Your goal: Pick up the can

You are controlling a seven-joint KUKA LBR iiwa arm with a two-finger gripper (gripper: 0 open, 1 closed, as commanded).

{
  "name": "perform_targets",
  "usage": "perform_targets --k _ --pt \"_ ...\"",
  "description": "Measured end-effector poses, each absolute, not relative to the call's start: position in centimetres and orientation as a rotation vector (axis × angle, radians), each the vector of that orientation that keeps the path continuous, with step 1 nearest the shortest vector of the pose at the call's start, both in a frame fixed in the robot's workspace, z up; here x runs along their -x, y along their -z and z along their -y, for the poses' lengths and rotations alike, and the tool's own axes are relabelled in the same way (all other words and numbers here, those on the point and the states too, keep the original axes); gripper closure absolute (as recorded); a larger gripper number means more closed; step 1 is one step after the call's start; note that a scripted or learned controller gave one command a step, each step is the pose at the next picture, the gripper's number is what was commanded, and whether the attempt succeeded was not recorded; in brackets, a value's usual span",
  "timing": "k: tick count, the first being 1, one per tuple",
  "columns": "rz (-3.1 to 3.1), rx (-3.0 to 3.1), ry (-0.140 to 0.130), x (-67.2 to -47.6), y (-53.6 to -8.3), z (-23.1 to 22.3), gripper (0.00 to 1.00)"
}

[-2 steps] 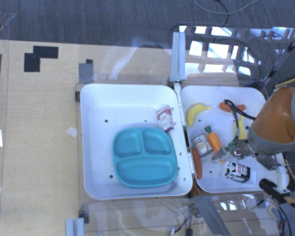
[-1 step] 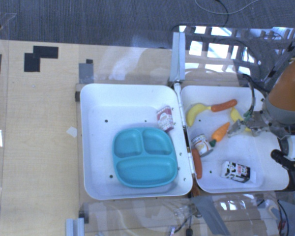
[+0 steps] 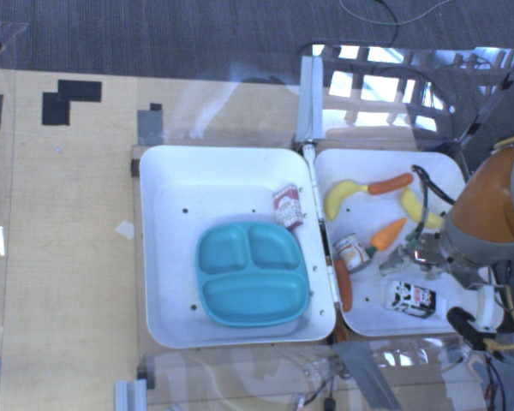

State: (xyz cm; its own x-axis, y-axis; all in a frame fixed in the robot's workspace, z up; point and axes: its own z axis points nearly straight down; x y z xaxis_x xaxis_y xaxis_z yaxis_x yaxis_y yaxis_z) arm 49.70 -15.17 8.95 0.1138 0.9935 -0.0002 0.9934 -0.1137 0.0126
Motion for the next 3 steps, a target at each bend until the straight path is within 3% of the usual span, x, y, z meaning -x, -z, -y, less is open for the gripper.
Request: perform_targets --k 1,2,3 --pt "-1.947 -2.455 -0.011 -58.3 -8.8 17.5 0.00" --pt "-1.956 -2.441 -0.018 -58.6 -10.0 17.3 1.00" --pt "-1.957 -2.441 -0.018 -58.6 -10.0 17.3 0.00"
